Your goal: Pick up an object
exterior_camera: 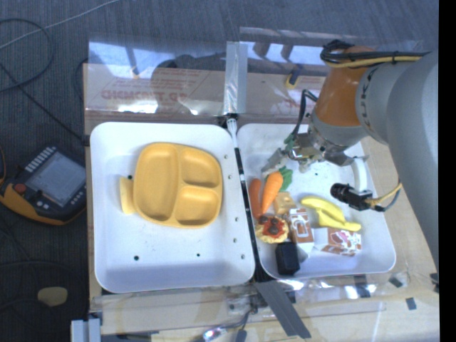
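Jaws [285, 157]: lowered into the upper left part of the right bin [377, 256], just above the leafy green top of the carrot [271, 189]; whether they are spread or pressed together cannot be told at this angle, and nothing is seen between them. The carrot lies just below them, beside a second, narrower orange piece [255, 197] against the bin's left wall. Below the carrot sits a small round pastry with red topping [272, 228], and under that a black block [288, 258] near the bin's lower edge. To the right lie a banana [329, 212], a small printed carton [300, 226] and a second red-and-white packet [342, 241], close together. A black cylindrical fitting with cable [350, 194] hangs over the bin's right side. Above the jaws, the arm's orange band [340, 98] meets the grey body [406, 84], entering from the right. The left bin [107, 262] holds a yellow compartment tray [177, 184], with a pale yellow piece [127, 194] touching its left edge. Both bins rest on the worktop [160, 91]. A handheld controller [44, 184] lies on the floor, well apart to the left.
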Tool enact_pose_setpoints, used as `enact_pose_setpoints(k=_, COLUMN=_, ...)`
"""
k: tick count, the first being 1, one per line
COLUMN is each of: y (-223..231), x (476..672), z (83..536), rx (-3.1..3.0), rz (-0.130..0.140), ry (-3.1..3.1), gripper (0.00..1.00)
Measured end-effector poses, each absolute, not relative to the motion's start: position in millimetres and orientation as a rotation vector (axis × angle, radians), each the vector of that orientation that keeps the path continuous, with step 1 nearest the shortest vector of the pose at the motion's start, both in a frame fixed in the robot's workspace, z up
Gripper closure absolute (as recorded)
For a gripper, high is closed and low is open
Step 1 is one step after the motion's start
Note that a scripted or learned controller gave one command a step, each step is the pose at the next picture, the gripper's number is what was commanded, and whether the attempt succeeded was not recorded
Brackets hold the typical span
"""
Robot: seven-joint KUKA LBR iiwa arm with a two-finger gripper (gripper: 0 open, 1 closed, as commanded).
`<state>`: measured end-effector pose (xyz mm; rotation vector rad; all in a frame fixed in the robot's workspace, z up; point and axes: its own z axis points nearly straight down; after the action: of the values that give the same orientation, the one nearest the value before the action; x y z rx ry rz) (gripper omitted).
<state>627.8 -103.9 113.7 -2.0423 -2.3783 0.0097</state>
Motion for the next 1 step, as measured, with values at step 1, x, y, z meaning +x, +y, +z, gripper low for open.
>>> enact_pose_setpoints(k=1, y=-103.4, x=606.0, z=90.2, rx=-2.092, rz=-0.009, ry=-2.357, gripper=0.00)
